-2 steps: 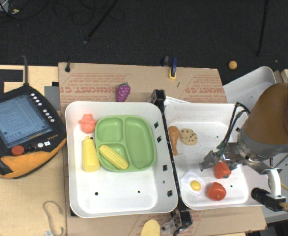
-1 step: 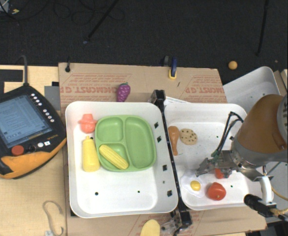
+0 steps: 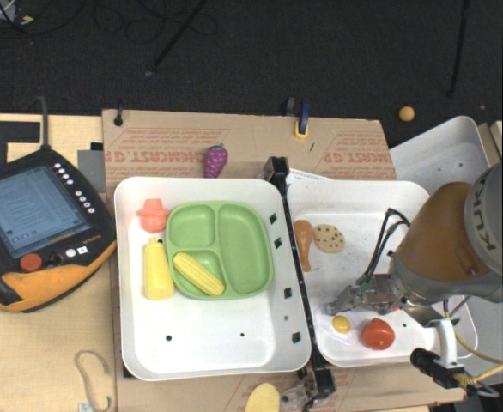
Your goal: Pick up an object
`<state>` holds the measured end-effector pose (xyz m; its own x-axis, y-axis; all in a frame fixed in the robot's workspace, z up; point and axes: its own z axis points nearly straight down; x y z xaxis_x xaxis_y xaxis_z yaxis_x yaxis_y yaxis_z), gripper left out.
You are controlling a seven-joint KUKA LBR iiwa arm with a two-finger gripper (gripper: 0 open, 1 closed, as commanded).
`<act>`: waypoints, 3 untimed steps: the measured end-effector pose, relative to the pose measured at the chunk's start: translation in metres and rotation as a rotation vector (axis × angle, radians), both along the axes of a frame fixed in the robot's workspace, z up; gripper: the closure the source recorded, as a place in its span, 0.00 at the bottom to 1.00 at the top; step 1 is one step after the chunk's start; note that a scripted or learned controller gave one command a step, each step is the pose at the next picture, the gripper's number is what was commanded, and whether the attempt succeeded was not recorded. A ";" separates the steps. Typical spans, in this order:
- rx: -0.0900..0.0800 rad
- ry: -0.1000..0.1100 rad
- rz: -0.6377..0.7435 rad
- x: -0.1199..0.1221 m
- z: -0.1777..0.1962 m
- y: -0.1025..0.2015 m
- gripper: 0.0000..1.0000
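In the right bin (image 3: 406,197) lie a red tomato (image 3: 378,334), a small yellow piece (image 3: 342,324), a round chocolate-chip cookie (image 3: 328,239) and an orange-brown drumstick-shaped toy (image 3: 303,240). My gripper (image 3: 355,299) hangs low over the bin's front part, just above the yellow piece and up-left of the tomato. The wrist with its orange band (image 3: 436,239) hides the bin's right side. I see nothing held in the gripper.
The left bin (image 3: 200,342) holds a green divided plate (image 3: 234,243) with a corn cob (image 3: 198,273), a yellow bottle (image 3: 156,269) and a pink toy (image 3: 152,215). Purple grapes (image 3: 215,160) lie on the cardboard behind. A teach pendant (image 3: 33,213) sits far left.
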<state>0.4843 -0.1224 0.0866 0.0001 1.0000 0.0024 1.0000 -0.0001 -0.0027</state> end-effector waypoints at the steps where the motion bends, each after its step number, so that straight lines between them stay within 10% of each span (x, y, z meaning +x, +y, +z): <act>1: 0.003 -0.003 -0.006 0.001 0.013 -0.001 1.00; 3: -0.003 -0.004 0.000 -0.006 0.111 -0.003 1.00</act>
<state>0.4782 -0.1256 0.1974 0.0006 1.0000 -0.0001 1.0000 -0.0006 0.0015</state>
